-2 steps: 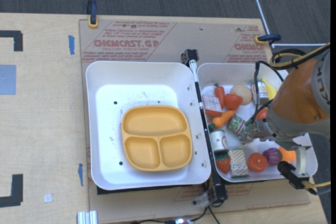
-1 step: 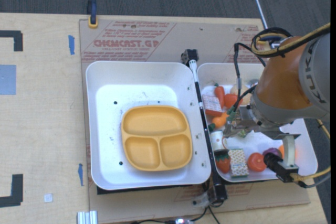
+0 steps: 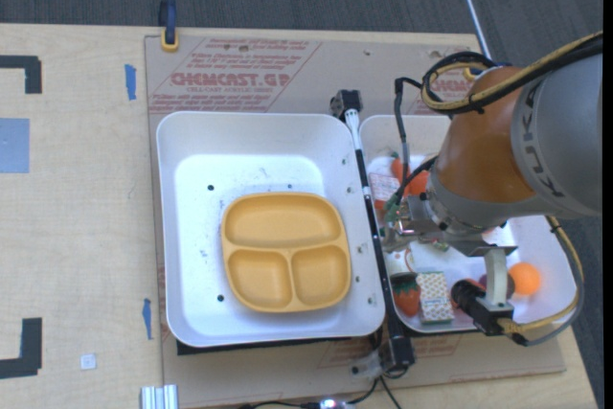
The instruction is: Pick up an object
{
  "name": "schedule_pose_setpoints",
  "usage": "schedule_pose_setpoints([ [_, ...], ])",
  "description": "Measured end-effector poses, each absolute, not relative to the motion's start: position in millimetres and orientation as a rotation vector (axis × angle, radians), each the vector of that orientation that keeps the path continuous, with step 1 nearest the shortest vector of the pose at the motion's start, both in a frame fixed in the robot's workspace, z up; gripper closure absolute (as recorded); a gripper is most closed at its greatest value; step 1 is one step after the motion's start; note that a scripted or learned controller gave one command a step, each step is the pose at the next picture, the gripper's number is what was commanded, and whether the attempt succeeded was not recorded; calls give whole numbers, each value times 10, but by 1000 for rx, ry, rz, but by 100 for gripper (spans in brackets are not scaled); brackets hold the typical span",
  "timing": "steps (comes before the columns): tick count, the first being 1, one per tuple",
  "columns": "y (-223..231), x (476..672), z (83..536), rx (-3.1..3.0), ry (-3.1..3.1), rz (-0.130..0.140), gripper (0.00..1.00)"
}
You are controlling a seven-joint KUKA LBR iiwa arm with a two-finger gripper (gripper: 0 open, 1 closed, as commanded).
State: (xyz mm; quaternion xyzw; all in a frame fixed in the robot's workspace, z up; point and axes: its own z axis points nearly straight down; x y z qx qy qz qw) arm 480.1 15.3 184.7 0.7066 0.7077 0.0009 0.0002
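Camera view has my arm (image 3: 488,148) reaching in from the right and bending down over the right bin (image 3: 556,249), with the orange band and grey casing covering much of that bin's middle. My gripper (image 3: 402,227) sits low at the bin's left side, close to the wall it shares with the left bin (image 3: 182,206). My own wrist hides so much of it that I cannot tell whether it is parted, closed or clamped on anything. The things to pick lie scattered around it in the right bin. A red-and-white item (image 3: 383,175) is just beyond the gripper towards the far wall. A red item (image 3: 407,300) and a speckled packet (image 3: 433,295) lie side by side at the near edge, possibly touching. An orange ball (image 3: 524,280) rests further right, apart from them. In the left bin a yellow three-compartment tray (image 3: 285,251) lies flat near the middle, well apart from the gripper. Both bins rest on a cardboard sheet (image 3: 230,72) printed in red.
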Motion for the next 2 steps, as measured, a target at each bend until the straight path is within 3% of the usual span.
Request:
schedule_pose_setpoints([
  [1,150,4801,1847,2219,2223,2,0],
  [2,150,4801,1847,2219,2223,2,0],
])
